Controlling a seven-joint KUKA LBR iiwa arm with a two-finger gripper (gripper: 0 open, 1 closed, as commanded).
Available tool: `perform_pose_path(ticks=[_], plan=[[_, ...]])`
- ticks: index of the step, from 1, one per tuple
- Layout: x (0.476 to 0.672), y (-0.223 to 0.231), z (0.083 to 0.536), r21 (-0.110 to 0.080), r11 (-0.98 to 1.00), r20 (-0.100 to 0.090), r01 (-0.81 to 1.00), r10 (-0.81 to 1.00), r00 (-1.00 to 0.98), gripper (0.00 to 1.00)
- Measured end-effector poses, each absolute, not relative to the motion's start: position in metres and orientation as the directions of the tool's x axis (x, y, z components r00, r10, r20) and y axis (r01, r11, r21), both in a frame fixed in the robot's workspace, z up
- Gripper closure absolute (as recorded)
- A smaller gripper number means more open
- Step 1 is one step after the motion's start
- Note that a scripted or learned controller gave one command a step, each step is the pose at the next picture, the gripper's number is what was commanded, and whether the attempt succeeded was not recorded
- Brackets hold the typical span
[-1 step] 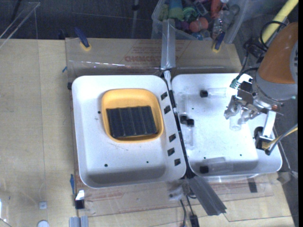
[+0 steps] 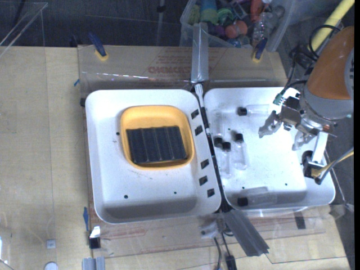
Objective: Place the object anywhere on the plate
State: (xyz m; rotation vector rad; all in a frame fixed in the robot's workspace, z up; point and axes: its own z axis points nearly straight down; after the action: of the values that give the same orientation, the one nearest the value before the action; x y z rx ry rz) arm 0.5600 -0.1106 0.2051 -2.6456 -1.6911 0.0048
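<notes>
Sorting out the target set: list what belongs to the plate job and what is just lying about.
Job: yellow plate holding a dark ridged rack, left bin; clear black-capped vials, right bin; gripper.

Lying about: tub of colourful toys, blue clamps.

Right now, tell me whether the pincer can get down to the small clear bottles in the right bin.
Probably yes: the pincer hangs over the right bin, and nothing stands between it and the clear bottles to its left.
</notes>
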Motion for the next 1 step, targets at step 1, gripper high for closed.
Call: perform_pose_path(ticks=[1], plan=[[0.5882, -0.1984, 0.2211, 0.002, -0.174, -0.002, 0.985, 0.985, 0.174, 0.00]])
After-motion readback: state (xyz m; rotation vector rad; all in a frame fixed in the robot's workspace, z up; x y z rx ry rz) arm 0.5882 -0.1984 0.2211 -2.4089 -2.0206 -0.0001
